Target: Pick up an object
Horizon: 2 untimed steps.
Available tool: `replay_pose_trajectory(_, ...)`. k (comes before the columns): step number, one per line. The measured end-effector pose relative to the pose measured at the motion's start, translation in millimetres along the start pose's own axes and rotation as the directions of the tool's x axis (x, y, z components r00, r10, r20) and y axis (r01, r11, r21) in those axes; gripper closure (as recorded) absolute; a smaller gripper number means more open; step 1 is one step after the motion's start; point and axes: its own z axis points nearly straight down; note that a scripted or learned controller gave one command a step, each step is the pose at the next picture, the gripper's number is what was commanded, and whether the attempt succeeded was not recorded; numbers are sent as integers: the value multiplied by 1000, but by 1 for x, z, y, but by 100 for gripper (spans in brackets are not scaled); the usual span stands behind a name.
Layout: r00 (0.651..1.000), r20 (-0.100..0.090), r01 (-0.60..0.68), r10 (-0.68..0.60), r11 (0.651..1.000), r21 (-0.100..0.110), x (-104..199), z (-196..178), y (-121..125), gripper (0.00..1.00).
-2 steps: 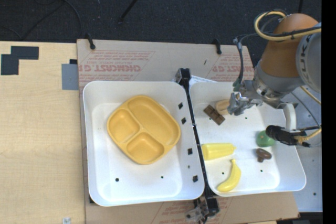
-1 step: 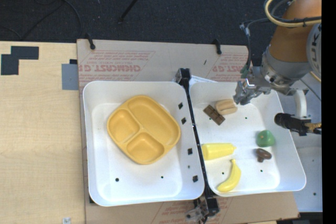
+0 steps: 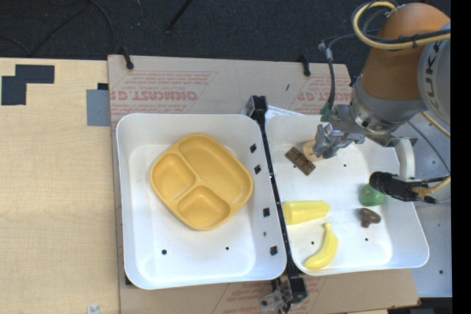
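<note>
In the right-hand bin (image 3: 412,250), near its back wall, you have the gripper (image 3: 321,148) down low over a small pale object (image 3: 310,153), with a brown block (image 3: 299,159) lying just beside it on the left. Whether the gripper is spread or closed you cannot tell from this slant; the wrist body hides that, and nothing is visibly clamped.

You are in the approach-and-grasp step, by my reading: the tool is at picking height and the lift is not yet done. The likeliest target is the pale piece or the brown block, though which one is unclear.

Other candidates sit nearer the front of the same bin: a yellow wedge (image 3: 305,212), a banana (image 3: 324,247), a green object (image 3: 372,195) and a small brown lump (image 3: 369,216), all apart from the tool. The left bin (image 3: 140,246) holds a yellow divided plate (image 3: 201,181).

Next, you probably need a firm close centred on one piece, then a straight rise. The brown block may be nudged aside, since it lies so close.
</note>
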Motion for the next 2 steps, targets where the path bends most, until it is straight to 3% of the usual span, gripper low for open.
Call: replay_pose_trajectory(2, 1000, 0, 1, -1, 1000, 1, 97, 7, -45, 100)
